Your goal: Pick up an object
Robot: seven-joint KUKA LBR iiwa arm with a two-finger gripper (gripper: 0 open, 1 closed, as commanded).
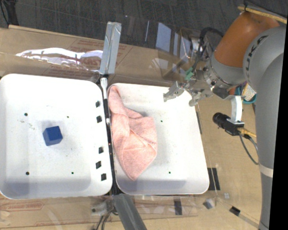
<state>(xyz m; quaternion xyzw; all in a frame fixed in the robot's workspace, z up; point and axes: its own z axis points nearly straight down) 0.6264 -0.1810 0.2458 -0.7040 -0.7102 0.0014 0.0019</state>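
Gripper [182,94] is hung over the right bin's [193,156] far rim, fingers apparently spread, nothing held. Cloth [131,136] is seen nearer and left, long axis along the divider. Cube [52,135] farther left.

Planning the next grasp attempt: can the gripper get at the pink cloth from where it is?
Probably yes. The gripper hovers over the right bin's far edge, with nothing between it and the pink cloth.
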